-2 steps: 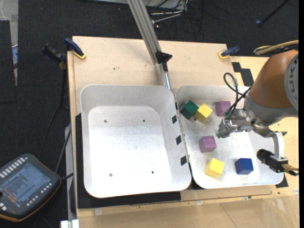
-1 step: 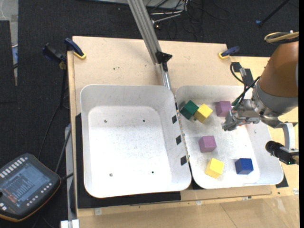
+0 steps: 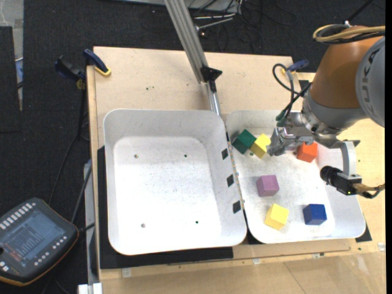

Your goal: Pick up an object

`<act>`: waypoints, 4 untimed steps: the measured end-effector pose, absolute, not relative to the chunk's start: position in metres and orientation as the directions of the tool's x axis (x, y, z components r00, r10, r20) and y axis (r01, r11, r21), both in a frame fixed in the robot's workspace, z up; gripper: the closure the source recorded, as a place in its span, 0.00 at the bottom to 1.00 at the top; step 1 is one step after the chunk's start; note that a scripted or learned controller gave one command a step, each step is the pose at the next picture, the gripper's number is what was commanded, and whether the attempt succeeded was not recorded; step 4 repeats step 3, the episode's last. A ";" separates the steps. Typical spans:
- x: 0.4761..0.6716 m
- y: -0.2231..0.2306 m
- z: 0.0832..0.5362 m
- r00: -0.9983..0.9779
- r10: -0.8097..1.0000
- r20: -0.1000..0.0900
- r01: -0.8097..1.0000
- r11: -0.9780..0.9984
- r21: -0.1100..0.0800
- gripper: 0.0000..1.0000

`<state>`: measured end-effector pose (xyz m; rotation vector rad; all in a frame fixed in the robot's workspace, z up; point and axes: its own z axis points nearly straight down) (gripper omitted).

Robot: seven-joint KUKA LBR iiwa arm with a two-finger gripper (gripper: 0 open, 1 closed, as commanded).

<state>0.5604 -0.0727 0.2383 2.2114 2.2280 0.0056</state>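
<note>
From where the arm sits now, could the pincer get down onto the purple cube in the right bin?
Probably yes. The purple cube sits apart from its neighbours, with bare bin floor around it and nothing on top. The pincer hangs just above it in the view, near the yellow cube beside the green one.

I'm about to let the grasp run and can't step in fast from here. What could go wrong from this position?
The gripper sits low in the right white bin, right beside the upper yellow cube, which touches the green cube. Closing here may catch an edge and shove both toward the bin wall rather than lift one. The orange cube lies close under the wrist, so a sideways correction could knock it.
</note>
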 end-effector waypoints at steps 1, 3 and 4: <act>0.574 -0.025 0.230 -0.008 1.000 0.001 1.000 0.008 0.001 1.00; 0.620 0.062 0.221 -0.007 1.000 0.001 1.000 0.007 0.002 1.00; 0.620 0.062 0.221 -0.007 1.000 0.001 1.000 0.007 0.002 1.00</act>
